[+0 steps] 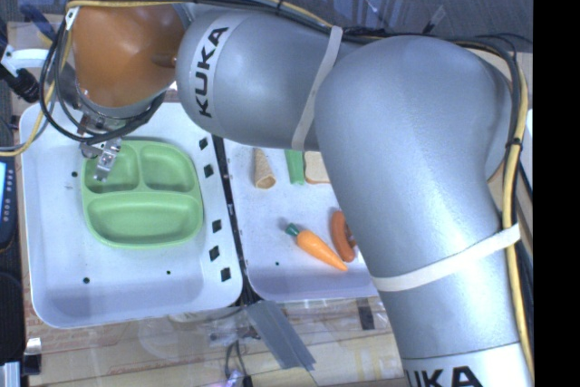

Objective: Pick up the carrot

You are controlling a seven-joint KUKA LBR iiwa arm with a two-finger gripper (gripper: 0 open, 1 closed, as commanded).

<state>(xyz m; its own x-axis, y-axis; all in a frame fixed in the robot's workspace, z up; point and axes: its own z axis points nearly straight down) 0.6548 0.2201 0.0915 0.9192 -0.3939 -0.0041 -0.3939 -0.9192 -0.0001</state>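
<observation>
The carrot point(317, 246), orange with a green top, lies in the right bin near its front, pointing right. My gripper point(104, 160) hangs over the left bin, above the back left compartment of the green divided plate point(145, 222), far to the left of the carrot. My arm's big grey body covers much of the right bin.
In the right bin lie a tan cone-like piece point(263, 169), a green stick point(295, 166), a toast-coloured piece point(316, 168) and a reddish sausage point(342, 236) just right of the carrot. A black-marked divider point(227, 213) separates the bins. Cables loop at the left.
</observation>
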